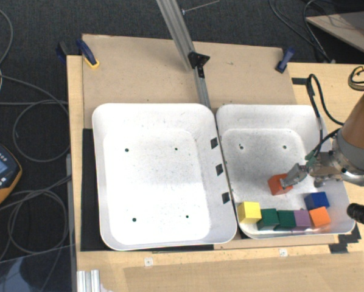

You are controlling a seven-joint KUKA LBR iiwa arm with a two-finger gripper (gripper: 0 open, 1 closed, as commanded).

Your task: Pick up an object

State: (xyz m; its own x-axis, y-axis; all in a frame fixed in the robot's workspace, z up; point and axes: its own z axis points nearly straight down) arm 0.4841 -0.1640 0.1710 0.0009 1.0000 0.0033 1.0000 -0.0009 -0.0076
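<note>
The gripper (291, 178) is reaching into the right bin (264, 117), its narrow jaws seemingly pinching the red block (278, 185) mid-bin, clear of the blocks crowding the near edge.

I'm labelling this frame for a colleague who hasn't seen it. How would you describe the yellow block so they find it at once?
Look at the right-hand white bin, then at the row of blocks along its near edge. The yellow block is at the left end of that row, beside a green block; it is the only yellow one.
</note>
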